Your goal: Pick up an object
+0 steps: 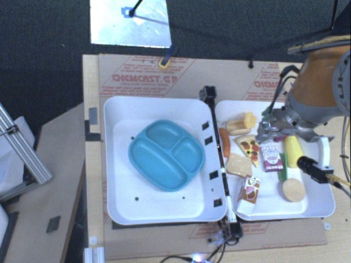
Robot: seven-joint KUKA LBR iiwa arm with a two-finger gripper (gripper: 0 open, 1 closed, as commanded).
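Nearest the lens, snack packet (250,190) and round biscuit (293,189) at the right bin's (321,208) six o'clock edge, gripper (269,129) above, pink carton (271,158) just at its six o'clock, long axis twelve-to-six, finger state impossible to tell.

Both shallow white plastic bins (118,163) look smooth with a soft sheen. The turquoise three-compartment plastic plate (166,154) has a matt, even finish. Under them lies a pale brown sheet of printed protective paper (148,78) on the light wooden bench (60,147). The grey arm housing (315,106) looks like smooth painted metal, and its orange band (321,75) is glossy.
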